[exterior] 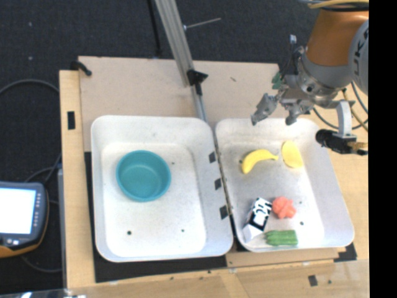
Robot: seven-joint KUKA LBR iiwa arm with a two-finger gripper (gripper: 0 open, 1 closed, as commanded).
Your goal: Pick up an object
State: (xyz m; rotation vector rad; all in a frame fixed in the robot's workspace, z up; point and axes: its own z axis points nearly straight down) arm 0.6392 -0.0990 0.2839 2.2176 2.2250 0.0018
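Yellow fruit, a banana [258,161] and what looks like a lemon [292,154], lie near the far end of the right bin [332,185]. Above that bin's far rim the jaws [273,114] hang apart, holding nothing. A teal bowl [143,175] sits in the left bin [186,228].

Wooden bench [142,85] on dark floor [62,17]
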